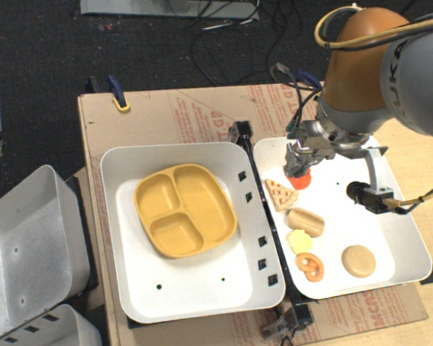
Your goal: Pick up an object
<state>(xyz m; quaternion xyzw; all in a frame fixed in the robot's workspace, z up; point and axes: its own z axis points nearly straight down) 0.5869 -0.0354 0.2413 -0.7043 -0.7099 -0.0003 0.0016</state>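
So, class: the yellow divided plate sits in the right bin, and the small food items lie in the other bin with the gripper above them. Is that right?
Not quite. The camera view shows the yellow divided plate in the left bin, not the right one. The rest stands: the small food items, such as the pretzel and waffle piece, lie in the other bin, with the gripper above them.

Bright, even overhead light — soft shadows, slightly grainy, dark floor.
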